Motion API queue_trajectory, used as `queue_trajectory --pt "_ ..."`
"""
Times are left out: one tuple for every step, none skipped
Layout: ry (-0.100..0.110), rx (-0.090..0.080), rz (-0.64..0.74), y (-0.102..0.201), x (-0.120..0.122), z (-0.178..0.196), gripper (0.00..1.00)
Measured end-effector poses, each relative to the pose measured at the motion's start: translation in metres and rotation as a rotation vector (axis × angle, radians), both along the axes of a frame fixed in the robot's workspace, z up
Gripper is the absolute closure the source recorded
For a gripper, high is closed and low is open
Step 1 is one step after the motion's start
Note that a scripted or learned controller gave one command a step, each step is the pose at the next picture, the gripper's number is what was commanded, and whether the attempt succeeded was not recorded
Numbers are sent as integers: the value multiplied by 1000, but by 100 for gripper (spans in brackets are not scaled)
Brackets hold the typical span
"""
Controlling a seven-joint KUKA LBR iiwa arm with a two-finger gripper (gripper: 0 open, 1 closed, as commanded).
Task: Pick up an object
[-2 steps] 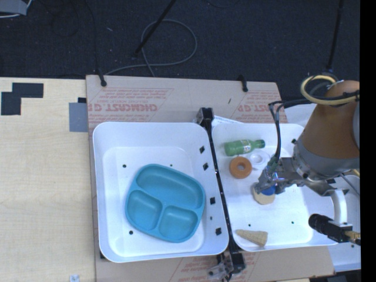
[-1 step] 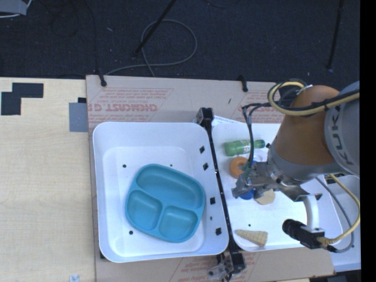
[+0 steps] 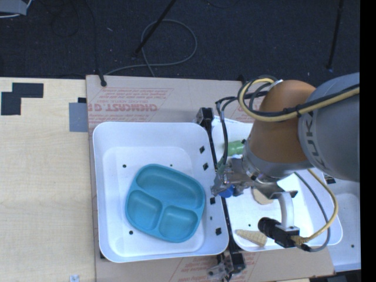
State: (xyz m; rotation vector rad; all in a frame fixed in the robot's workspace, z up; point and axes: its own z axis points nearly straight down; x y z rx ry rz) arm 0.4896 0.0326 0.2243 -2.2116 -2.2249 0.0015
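From my remote station I see the arm (image 3: 294, 128) reaching over the right bin (image 3: 335, 231), its bulk hiding most of that bin. The gripper (image 3: 226, 184) sits low near the divider between bins; I cannot tell its state. A blue divided tray (image 3: 165, 202) lies flat in the left bin (image 3: 111, 151). In the right bin, a cone-shaped item (image 3: 251, 236) rests near the front wall, a green object (image 3: 236, 148) shows behind the wrist, and a tan piece (image 3: 261, 196) lies partly hidden beneath the arm.
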Motion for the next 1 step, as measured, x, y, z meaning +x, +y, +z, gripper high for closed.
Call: queue_trajectory --pt "1 -1 0 58 2 8 100"
